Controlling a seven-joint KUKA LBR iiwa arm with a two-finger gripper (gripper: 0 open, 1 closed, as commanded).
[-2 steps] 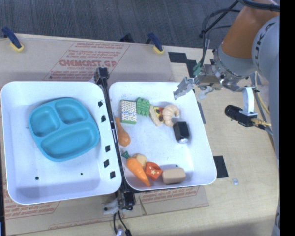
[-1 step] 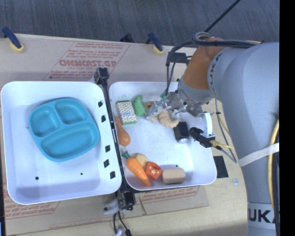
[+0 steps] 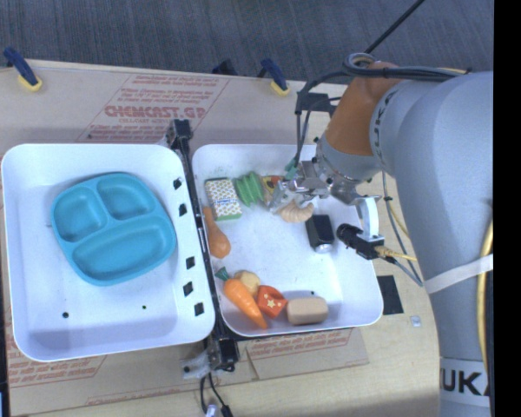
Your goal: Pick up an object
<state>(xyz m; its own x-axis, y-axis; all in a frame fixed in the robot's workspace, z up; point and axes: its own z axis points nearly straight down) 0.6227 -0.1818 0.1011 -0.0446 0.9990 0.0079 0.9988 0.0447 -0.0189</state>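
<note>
A small tan piece lies in the right bin, just below the jaws, beside the green toy; contact is unclear. Can't tell whether the jaws are spread. Left of that bin, a blue plate.

Well off to the left of the gripper: a shallow white bin, holding a blue divided plate with three compartments, lying flat. Under the bin, a brown cardboard sheet printed in red. Just beyond the gripper, clipped on the cardboard's far edge, a blue clamp; far to its left on the same edge, a second blue clamp. Farther still, grey carpet.
</note>
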